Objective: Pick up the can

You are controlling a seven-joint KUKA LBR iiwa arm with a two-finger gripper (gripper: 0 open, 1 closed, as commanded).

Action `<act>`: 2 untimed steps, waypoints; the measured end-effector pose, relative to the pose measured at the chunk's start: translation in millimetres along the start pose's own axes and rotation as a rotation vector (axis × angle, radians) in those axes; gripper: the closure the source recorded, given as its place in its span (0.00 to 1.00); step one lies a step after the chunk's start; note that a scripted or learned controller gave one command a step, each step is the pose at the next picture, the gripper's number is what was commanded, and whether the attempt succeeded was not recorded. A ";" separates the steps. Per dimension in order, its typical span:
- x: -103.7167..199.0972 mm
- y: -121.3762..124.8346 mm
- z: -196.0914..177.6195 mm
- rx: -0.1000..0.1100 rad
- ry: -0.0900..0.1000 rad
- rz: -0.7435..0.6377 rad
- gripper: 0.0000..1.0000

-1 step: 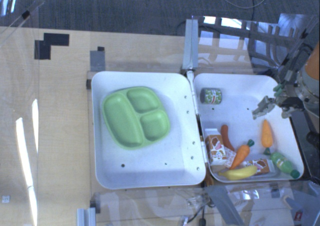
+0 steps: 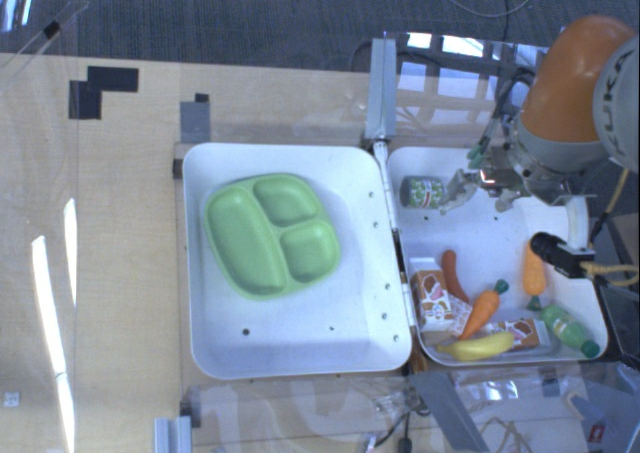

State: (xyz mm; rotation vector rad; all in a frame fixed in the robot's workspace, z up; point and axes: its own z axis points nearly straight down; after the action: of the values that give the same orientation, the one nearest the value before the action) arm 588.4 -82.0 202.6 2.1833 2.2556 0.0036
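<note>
Two shallow white bins are set side by side on the wooden tabletop (image 2: 110, 301). The left bin (image 2: 300, 346) is occupied by a green divided plate (image 2: 272, 234) with three compartments, placed toward the bin's far left part.

The can (image 2: 423, 191) is found in the right bin (image 2: 500, 241), in its far left corner, close to the wall shared with the left bin. It is laid on its side, with a green label and silvery ends, and bare white floor is seen around it.

The grey arm with its orange band (image 2: 580, 81) is reached in from the right over the far part of the right bin. The end effector (image 2: 468, 184) is placed just beside the can, on the can's right. Whether it is touching the can cannot be told, and how far it is open cannot be made out. The can is not seen to be gripped.

The near part of the right bin is crowded with other items. A printed snack box (image 2: 430, 299) is seen at the left. Beside it lie a brown sausage (image 2: 453, 274) and a carrot (image 2: 480, 309), set at a slant. A banana (image 2: 480, 346) is laid along the near wall. A green bottle (image 2: 570, 329) is laid in the near right corner, and a smaller orange item (image 2: 535, 271), not clearly identifiable, lies farther back on the right.
</note>
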 end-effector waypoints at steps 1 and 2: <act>-9.3 53.5 87.0 0.002 0.000 0.187 0.00; -45.4 80.9 53.1 -0.003 0.000 0.196 0.00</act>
State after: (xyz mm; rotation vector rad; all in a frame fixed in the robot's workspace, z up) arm 670.8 -124.7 149.7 2.3919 2.0294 0.0074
